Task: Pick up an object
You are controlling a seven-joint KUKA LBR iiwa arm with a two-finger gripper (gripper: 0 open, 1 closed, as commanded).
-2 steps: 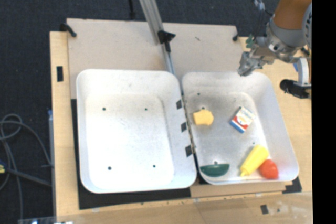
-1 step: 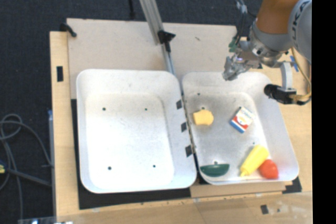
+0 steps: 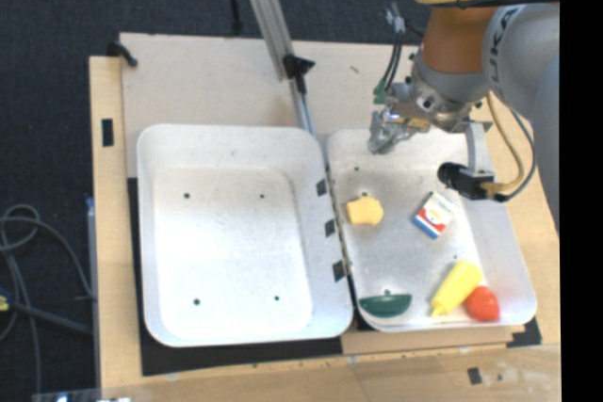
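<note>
Right now the gripper (image 3: 384,138), grip state unclear, hovers with the yellow block (image 3: 365,211) nearest, at its six o'clock.

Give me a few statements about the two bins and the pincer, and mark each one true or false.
1. The yellow block lies in the right bin. True.
2. The pincer hangs above the left bin. False: it is over the right bin's far edge.
3. The red ball touches the yellow bottle. True.
4. The green piece sits at the right bin's far edge. False: it sits at the near edge.
5. The small box lies between the pincer's tips. False: it rests on the bin floor, apart.
</note>
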